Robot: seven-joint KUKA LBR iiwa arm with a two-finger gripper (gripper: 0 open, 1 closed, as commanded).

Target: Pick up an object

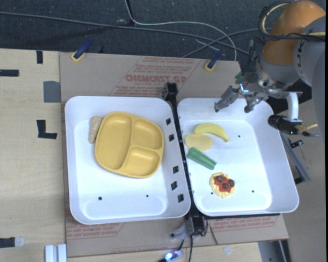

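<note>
Gripper (236, 103): positioned above the far rim of the right bin, fingers spread wide apart, nothing between them.
Arm (287, 37): enters from the right; orange band visible above the wrist.
Right bin (273, 162): white, shallow; contains four small items.
Banana (211, 130): yellow, curved; lies in the far half of the right bin, well below the gripper.
Pale yellow piece (199, 142): touching the banana on its near-left side.
Green piece (201, 158): elongated, lies at a slant just beside the pale yellow piece, close to the bin's left wall.
Pizza slice (222, 185): small, yellow with red and dark topping; lies in the near half of the right bin, apart from the other items.
Left bin (76, 162): white, shallow; holds a divided plate.
Yellow plate (129, 144): three compartments, rests in the middle of the left bin.
Tan piece (93, 129): partly tucked under the plate's left edge.
Cardboard sheet (153, 75): lies under both bins.
</note>
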